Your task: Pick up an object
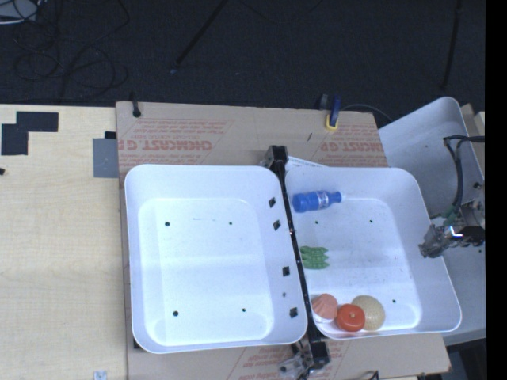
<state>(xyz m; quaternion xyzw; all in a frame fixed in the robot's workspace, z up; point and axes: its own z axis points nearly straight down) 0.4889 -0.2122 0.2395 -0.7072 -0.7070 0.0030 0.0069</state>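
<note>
Three round items [348, 313], one green piece [314, 257], one bottle [316, 201].

Right bin [396, 182] centre open; bottle [316, 201], foods [348, 313] edge-side.

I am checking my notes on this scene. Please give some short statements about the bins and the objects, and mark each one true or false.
1. The blue bottle lies in the right bin. True.
2. The green object is in the left bin. False: it lies in the right bin.
3. The red round object sits in the right bin's near corner. True.
4. The gripper holds the blue bottle. False: it is at the right bin's right edge, apart from it.
</note>
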